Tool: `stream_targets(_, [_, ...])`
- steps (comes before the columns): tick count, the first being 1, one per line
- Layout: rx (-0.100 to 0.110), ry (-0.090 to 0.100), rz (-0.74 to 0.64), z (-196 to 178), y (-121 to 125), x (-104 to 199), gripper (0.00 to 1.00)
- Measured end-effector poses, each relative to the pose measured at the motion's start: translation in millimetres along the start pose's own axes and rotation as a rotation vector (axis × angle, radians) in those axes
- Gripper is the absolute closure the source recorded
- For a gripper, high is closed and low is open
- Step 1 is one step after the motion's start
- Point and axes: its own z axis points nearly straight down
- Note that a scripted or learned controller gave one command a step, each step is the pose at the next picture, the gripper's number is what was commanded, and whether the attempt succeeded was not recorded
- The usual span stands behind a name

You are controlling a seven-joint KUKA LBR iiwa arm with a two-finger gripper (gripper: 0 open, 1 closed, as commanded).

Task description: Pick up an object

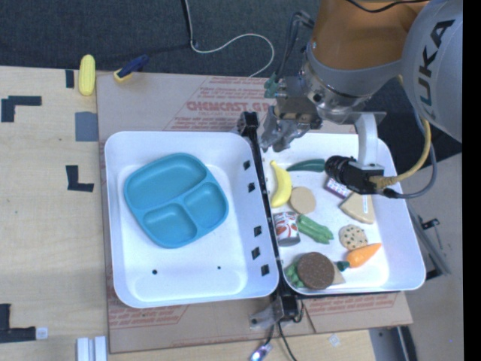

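Toys fill the shallow white right bin (403, 269): a yellow plastic banana (281, 184) near its left wall, a round tan cracker (304, 200), a small red and white can (286, 228), a green pea pod (314, 229), a brown burger patty (314, 271), an orange carrot (362, 255) and a spotted cookie (352, 236). They lie close together with little room between. The grey hand (276, 138) hangs over the top left corner of that bin, just above the banana. I cannot tell if it is shut. The shallow white left bin (120, 262) holds a blue plastic tray with three parts (175, 199), with bare floor near its front edge.
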Motion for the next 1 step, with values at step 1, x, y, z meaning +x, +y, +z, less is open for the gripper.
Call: stream_targets(1, [0.004,-0.003,0.003,-7.8,0.6,-2.8,1.0])
